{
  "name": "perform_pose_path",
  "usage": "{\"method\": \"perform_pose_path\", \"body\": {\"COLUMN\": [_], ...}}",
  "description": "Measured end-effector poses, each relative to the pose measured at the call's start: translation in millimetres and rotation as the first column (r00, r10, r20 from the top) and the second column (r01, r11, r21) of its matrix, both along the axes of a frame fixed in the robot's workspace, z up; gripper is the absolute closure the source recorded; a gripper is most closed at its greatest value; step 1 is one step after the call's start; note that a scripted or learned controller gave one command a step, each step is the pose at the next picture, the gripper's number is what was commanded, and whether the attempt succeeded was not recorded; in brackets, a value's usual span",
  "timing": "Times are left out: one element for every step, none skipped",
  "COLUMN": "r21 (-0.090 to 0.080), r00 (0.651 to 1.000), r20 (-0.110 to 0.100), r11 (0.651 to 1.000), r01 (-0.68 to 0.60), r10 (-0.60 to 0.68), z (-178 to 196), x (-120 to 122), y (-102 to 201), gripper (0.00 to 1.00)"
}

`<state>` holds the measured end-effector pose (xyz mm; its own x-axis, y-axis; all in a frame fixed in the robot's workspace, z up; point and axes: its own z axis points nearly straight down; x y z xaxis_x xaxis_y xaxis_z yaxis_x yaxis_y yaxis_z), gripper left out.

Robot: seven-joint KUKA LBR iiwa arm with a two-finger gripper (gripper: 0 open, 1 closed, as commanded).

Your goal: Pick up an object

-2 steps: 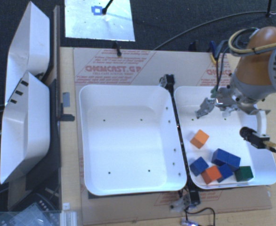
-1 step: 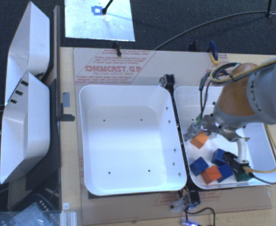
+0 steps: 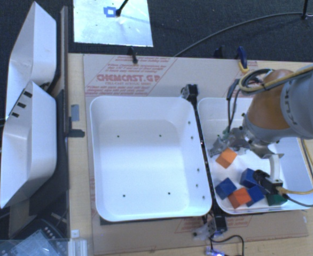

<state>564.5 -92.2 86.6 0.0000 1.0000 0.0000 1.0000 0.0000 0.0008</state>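
My gripper (image 3: 222, 143) hangs low over the left part of the right bin (image 3: 214, 106), at the end of the grey arm with the orange band (image 3: 267, 108). An orange block (image 3: 227, 158) lies tilted directly below and touching the gripper's tip; whether it is gripped is unclear. At the bin's front lie a blue block (image 3: 225, 187), a second orange block (image 3: 240, 197), two more blue blocks (image 3: 248, 177) (image 3: 257, 194) and a green block (image 3: 276, 199).
The left bin (image 3: 146, 101) stands beside the right one, their rims meeting at a divider (image 3: 199, 143). Cables (image 3: 298, 191) run along the arm and over the right bin's front corner. White trays (image 3: 28, 116) lean at the far left.
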Motion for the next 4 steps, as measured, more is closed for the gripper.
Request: {"method": "perform_pose_path", "body": {"r21": [0.000, 0.000, 0.000, 0.000], "r00": [1.000, 1.000, 1.000, 1.000], "r20": [-0.002, 0.001, 0.000, -0.001], "r11": [1.000, 1.000, 1.000, 1.000], "r01": [0.000, 0.000, 0.000, 0.000], "r10": [0.000, 0.000, 0.000, 0.000], "z": [-0.2, 10.5, 10.2, -0.4], "x": [-39.3, -37.9, -38.1, -37.5], "y": [4.4, 4.1, 4.1, 1.7], "gripper": [0.00, 1.00, 0.00, 0.00]}}
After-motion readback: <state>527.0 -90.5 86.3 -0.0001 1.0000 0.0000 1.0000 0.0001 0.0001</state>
